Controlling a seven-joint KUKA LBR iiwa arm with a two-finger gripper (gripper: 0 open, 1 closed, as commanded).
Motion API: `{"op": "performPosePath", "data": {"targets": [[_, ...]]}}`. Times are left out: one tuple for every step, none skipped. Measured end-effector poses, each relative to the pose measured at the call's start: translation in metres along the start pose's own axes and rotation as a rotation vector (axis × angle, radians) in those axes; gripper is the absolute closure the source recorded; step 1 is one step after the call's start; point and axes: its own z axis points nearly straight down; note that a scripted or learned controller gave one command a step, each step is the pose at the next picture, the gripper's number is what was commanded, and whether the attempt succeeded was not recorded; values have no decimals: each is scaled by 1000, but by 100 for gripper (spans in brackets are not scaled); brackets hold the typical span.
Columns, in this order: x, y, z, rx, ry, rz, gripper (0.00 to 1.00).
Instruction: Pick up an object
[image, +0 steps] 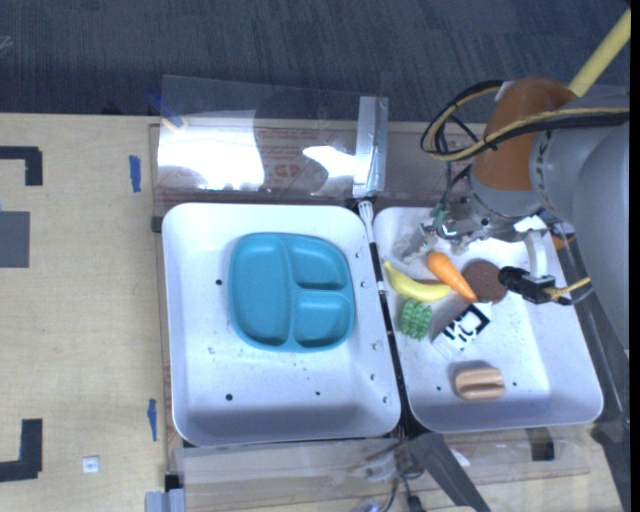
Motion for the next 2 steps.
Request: {"op": "performPosePath", "data": {"targets": [[-1,1,-12,-4,-2,1,100],[72,14,-102,-4,1,165,100]]}}
